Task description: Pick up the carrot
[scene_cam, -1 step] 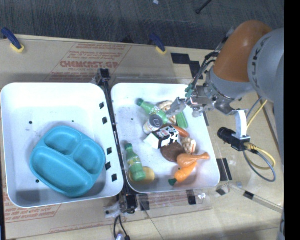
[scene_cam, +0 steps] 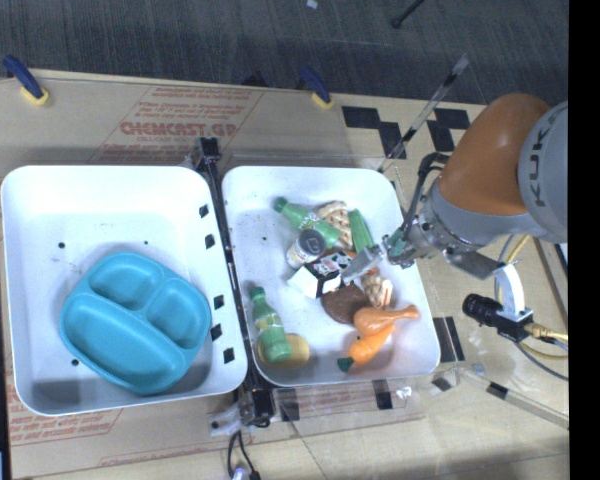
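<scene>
Likely the gripper (scene_cam: pixel 380 258), its state unclear at mid-right, snags neighbouring clutter instead of the small orange plastic carrot (scene_cam: pixel 368 346).

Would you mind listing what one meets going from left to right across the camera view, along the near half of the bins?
Blue divided plate → green bottle → carrot → gripper, on the arm coming in from the right.
</scene>
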You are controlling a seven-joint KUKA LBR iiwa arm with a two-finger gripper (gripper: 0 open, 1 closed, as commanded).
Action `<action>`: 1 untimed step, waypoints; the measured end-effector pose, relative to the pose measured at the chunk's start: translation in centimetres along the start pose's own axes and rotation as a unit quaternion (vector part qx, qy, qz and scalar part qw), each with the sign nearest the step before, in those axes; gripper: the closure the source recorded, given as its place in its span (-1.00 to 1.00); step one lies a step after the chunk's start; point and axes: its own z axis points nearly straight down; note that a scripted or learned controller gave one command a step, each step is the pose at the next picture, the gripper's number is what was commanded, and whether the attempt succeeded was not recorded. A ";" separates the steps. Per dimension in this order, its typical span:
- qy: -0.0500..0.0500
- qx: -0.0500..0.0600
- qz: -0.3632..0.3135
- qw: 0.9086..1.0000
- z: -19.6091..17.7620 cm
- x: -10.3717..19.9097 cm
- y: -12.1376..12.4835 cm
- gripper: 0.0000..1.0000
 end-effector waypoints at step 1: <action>0.001 0.000 -0.079 0.997 7.8 0.4 -4.4 -1.00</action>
